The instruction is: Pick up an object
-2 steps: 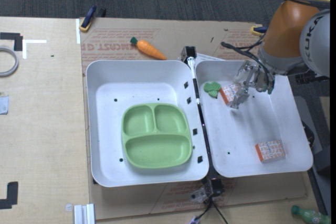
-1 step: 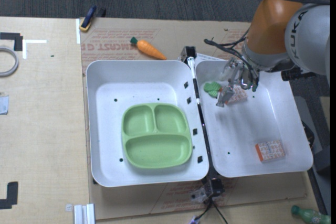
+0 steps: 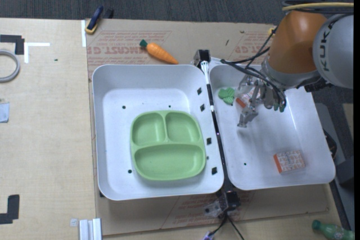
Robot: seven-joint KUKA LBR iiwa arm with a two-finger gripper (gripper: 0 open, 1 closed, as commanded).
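We start nearest us, at the 5 o'clock corner of the right bin (image 3: 315, 177), where an orange-and-white packet (image 3: 289, 161) lies flat and well apart from everything else. It is one candidate for the pick, and probably the easier one, since nothing crowds it.

In the left bin (image 3: 107, 177), the green plate (image 3: 167, 145) with three compartments sits just below centre.

Further up the right bin, towards 11 o'clock, the pincer (image 3: 247, 116) hangs low over the floor of the bin, close to the shared wall. A small red-orange piece (image 3: 242, 102) shows against the wrist hardware just above the fingers, and a green toy (image 3: 226, 95) lies just beside it at 10 o'clock. We judge this green toy to be the target of the step in hand, given how near the tool is to it.

As for the pincer, we cannot tell from here whether it is apart or together: the metal parts blur into one grey shape, and we see nothing between them.

To do this step well, we want the tool centred over the toy, not beside it, and clear of the bin wall before closing. A grip begun off-centre would likely nudge the toy against the wall.

Farthest off, a carrot (image 3: 159, 52) lies on the counter (image 3: 45, 137) beyond the left bin at 12 o'clock.
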